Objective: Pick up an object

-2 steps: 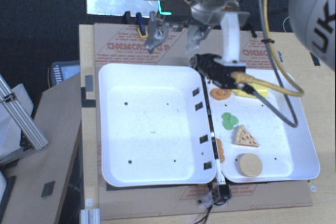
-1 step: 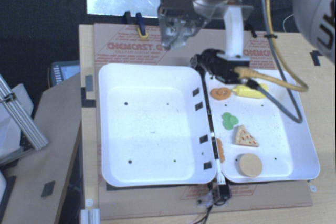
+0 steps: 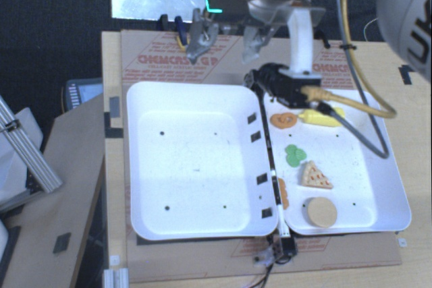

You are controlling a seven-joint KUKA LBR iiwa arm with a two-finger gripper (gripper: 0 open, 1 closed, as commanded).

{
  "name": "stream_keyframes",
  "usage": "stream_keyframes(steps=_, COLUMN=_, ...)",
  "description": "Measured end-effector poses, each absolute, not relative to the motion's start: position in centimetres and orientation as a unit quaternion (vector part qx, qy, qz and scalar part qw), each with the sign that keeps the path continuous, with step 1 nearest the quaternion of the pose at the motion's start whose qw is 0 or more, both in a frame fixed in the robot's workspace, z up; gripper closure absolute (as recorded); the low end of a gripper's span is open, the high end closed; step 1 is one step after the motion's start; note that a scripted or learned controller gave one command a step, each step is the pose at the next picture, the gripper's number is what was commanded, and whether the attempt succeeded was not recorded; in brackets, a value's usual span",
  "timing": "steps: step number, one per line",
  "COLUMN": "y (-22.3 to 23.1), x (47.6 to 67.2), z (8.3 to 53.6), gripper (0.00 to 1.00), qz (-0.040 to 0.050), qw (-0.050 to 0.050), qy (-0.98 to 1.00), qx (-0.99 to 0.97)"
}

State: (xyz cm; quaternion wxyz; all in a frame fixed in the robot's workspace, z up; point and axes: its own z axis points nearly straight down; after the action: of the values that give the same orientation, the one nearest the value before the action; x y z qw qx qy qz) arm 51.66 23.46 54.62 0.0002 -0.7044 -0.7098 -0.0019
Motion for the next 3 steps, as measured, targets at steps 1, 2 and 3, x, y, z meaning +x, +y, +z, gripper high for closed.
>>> stream_keyframes(steps=1, y=23.5, x=51.7, z=55.7, gripper=1.00, qz=-0.0029, qw=0.000, qy=-0.711, qx=-0.703)
stream_keyframes(steps=2, y=23.3, x=60.0, z=53.4, gripper=1.00, qz=-0.0017, qw=-0.002, qy=-0.707, qx=-0.708)
stream_keyframes(steps=3, y=21.9, x=55.7, z=53.5, gripper=1.00, qz=-0.0001, qw=0.001, qy=-0.708, qx=-0.707)
